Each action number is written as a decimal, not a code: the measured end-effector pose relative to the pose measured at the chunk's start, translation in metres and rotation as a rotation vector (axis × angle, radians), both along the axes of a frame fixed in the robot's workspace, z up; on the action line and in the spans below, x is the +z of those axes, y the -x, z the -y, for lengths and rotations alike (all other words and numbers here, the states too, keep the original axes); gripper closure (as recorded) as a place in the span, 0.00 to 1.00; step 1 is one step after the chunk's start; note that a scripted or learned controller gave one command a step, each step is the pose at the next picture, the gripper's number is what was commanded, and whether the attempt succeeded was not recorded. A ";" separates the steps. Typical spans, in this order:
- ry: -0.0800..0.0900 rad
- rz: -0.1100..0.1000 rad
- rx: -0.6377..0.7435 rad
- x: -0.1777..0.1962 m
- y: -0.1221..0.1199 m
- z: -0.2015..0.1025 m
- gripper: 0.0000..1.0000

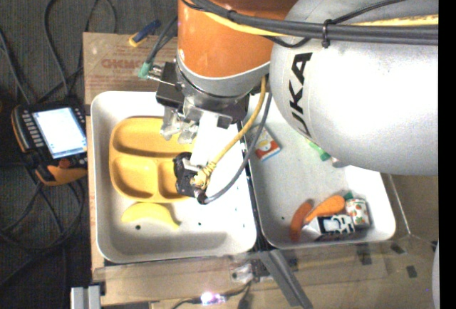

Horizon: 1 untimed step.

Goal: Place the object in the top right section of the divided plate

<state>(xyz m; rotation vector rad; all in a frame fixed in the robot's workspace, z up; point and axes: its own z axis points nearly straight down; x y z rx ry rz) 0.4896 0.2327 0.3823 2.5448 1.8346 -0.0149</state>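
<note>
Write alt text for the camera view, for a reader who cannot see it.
The arm reaches over the left bin, its pincer above a yellow divided plate. A yellow piece lies beside the plate in that bin; the right bin holds a carrot, a small carton and a card.

Brown bench (pixel 107 76), white bin (pixel 206 233), second white bin (pixel 285 194) just beside it
</note>
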 end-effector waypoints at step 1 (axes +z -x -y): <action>0.000 -0.001 0.000 0.000 0.000 0.000 0.00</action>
